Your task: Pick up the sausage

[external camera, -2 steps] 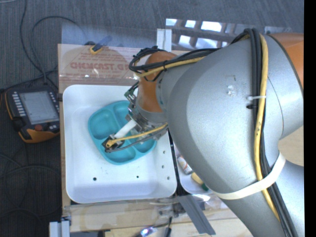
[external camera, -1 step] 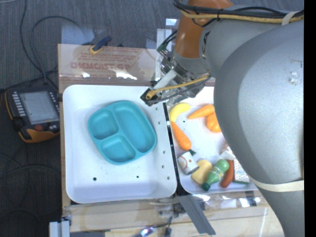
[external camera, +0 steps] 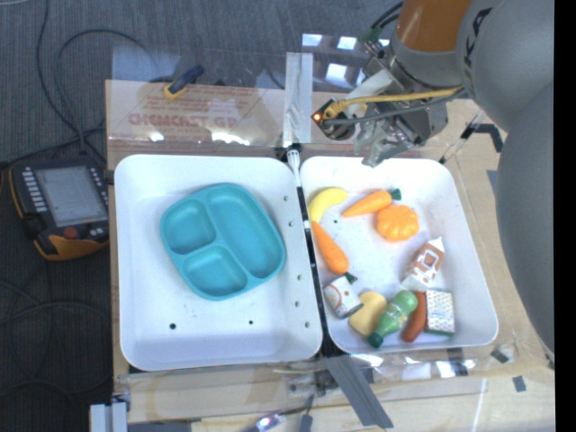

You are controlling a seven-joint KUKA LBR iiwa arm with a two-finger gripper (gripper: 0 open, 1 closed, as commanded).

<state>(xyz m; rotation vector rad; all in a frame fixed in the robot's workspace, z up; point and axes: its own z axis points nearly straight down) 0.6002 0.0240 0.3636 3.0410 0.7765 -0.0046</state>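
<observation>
The sausage (external camera: 415,321) is a small red-brown piece lying near the front edge of the right bin (external camera: 468,241). It is wedged between a green bottle (external camera: 394,315) and a small patterned box (external camera: 439,311). My gripper (external camera: 382,148) hangs over the far rim of the right bin, well away from the sausage and above the bin's back edge. Nothing shows in its grasp.
The right bin also holds a yellow fruit (external camera: 326,202), two carrots (external camera: 370,203) (external camera: 330,248), an orange fruit (external camera: 397,223), a small carton (external camera: 426,263), a can (external camera: 341,296) and a pale yellow piece (external camera: 366,313). A blue divided plate (external camera: 222,238) lies in the left bin (external camera: 144,313).
</observation>
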